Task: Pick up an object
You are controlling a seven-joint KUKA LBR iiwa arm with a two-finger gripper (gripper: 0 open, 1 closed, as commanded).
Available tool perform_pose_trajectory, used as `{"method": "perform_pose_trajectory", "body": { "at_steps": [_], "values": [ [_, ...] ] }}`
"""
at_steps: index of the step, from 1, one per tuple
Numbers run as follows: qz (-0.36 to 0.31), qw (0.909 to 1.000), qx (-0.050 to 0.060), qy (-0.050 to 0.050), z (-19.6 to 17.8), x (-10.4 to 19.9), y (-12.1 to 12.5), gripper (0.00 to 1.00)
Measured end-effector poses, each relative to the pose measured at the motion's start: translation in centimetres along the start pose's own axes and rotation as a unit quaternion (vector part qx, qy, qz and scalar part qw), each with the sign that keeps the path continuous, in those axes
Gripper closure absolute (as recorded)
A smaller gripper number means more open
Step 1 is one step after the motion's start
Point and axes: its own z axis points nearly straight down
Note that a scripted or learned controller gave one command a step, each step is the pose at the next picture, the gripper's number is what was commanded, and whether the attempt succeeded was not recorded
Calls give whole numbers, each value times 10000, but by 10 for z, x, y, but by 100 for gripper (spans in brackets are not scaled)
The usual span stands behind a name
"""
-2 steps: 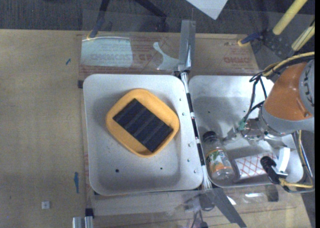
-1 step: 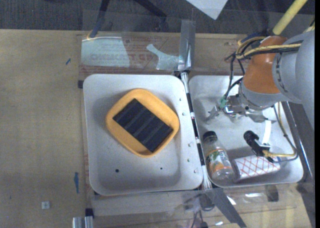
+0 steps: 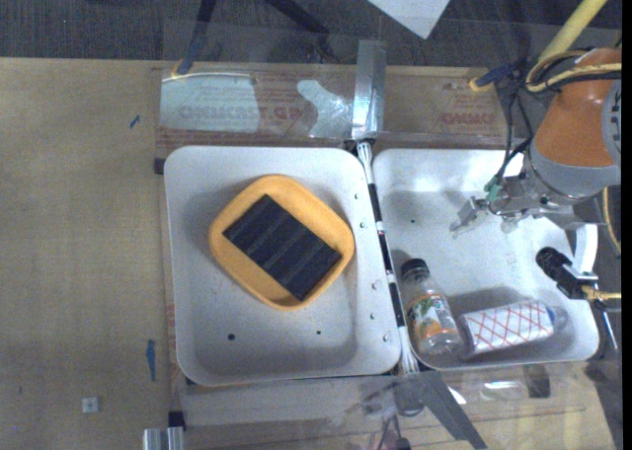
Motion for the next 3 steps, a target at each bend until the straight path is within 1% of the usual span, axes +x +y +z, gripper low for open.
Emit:
{"method": "perform_pose_trajectory", "body": {
  "at_steps": [1,2,3],
  "values": [
    [-227,9997,15,12,-1,52,-52,0],
    [-564,9984,-76,-60,58,34,-89,0],
    [670,9978,2,-3,-11,-38,-105,0]
  ]
}}
